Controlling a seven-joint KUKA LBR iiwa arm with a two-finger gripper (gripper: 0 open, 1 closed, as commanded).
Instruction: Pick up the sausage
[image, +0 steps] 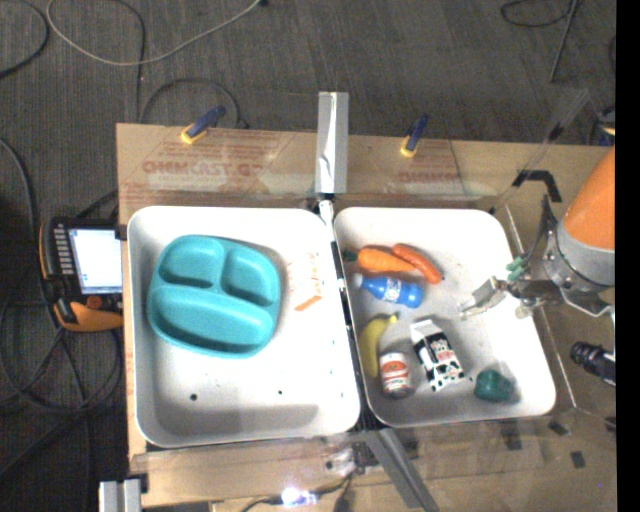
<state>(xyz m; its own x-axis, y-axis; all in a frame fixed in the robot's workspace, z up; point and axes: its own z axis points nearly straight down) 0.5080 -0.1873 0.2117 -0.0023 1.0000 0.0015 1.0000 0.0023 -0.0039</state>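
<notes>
Hovering with gripper right of the sausage, well apart; cannot tell jaws' state. Might pinch the carrot touching the sausage instead, or knock the blue bottle just below the sausage.

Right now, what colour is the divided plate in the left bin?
Teal, a plain blue-green; the divided plate shows clearly in the camera view.

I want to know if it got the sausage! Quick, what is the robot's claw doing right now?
Gripper: over the right bin, holding nothing. Whether it is open or closed cannot be told. The sausage lies in that bin, apart from it.
</notes>
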